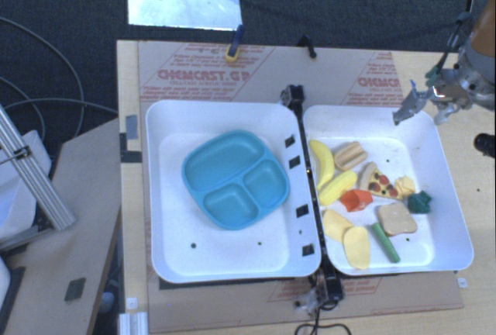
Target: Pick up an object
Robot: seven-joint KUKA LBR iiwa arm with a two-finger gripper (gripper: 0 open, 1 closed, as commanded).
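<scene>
- The end effector [425, 102] hovers above the right bin's [446, 163] far rim, fingers spread, gripping nothing.
- The toy food lies below and left of it; nearest is the hot dog [349, 155], its long axis slanting toward the arm.

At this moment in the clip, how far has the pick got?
Done: the pincer has reached the right bin, hanging over its far right corner. In hand: nothing; there is no item between its open fingers, and no item under it there. Left: choose a piece, descend, close and lift. The toy food, such as the banana, pizza slice and bread, lies in that bin; the blue tray sits in the left bin.
</scene>
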